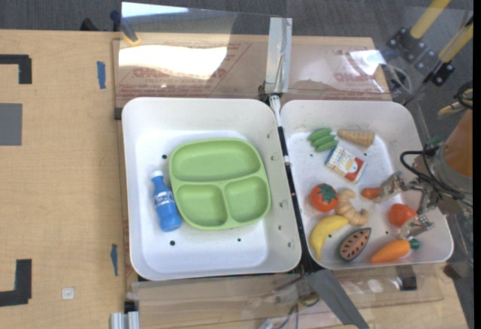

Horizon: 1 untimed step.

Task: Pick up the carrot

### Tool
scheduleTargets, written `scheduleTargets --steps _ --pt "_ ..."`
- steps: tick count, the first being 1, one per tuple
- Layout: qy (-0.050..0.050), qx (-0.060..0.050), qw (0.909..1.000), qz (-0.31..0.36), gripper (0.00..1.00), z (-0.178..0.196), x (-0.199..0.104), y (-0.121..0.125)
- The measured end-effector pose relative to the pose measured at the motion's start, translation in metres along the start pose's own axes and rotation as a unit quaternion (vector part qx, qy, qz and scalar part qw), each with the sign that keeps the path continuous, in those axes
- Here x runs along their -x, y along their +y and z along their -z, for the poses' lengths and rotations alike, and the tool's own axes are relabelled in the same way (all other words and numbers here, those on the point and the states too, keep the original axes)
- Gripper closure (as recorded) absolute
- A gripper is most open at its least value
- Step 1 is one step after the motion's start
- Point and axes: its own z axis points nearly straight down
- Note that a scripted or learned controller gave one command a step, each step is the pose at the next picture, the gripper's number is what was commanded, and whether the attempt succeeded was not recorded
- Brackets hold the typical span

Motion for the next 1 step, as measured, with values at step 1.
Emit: scheduleTargets --steps 1 --pt "0.016 0.007 0.9953 -0.096 0.0 0.0226 0.0268 0.0542"
